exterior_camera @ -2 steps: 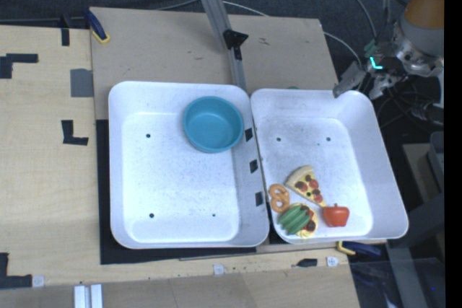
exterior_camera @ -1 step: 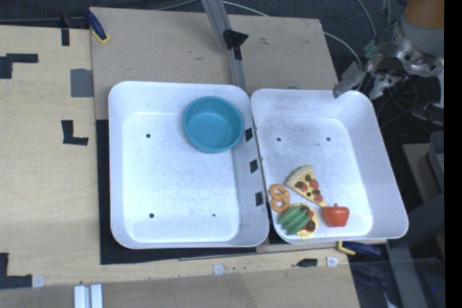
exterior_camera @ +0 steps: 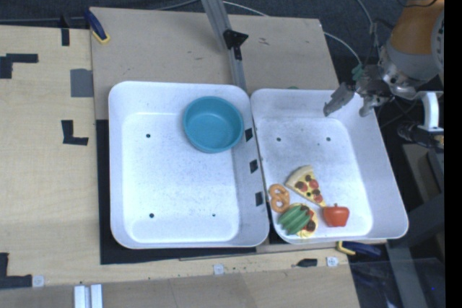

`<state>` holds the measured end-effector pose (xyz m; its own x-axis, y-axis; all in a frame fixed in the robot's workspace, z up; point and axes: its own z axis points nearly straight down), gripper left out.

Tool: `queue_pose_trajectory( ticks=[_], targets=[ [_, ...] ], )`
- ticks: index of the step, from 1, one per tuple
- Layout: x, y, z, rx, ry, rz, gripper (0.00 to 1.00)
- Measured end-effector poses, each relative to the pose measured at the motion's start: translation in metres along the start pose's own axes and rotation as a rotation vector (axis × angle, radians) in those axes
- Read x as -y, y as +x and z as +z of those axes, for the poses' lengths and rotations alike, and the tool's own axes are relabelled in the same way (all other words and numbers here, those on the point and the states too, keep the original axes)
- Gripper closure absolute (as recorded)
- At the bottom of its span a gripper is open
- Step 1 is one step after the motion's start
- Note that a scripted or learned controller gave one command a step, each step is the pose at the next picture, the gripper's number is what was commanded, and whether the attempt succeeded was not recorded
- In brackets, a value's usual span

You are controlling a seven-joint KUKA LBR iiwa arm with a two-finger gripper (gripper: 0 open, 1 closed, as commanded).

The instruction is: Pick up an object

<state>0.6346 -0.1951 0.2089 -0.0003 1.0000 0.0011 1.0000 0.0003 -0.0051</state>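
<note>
The gripper (exterior_camera: 352,103) is hovering wide open over the right bin's (exterior_camera: 361,155) far edge; 4 toys, pizza slice (exterior_camera: 306,184) included, are crowding its near corner, risking a clumsy miss.

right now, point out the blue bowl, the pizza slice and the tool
bowl (exterior_camera: 212,124), camera view, middle of its inside
pizza slice (exterior_camera: 305,183), camera view, its topping
tool (exterior_camera: 351,103), camera view, midway between its fingertips

One fixed camera looks down at a slant over both white bins (exterior_camera: 130,177), arm (exterior_camera: 415,32) entering right.
</note>
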Motion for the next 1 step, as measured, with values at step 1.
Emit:
queue_pose_trajectory(
  ticks=[1],
  targets=[
    [-0.0084, 0.0019, 0.0575, 0.000, 0.001, -0.001, 0.00]
  ],
)
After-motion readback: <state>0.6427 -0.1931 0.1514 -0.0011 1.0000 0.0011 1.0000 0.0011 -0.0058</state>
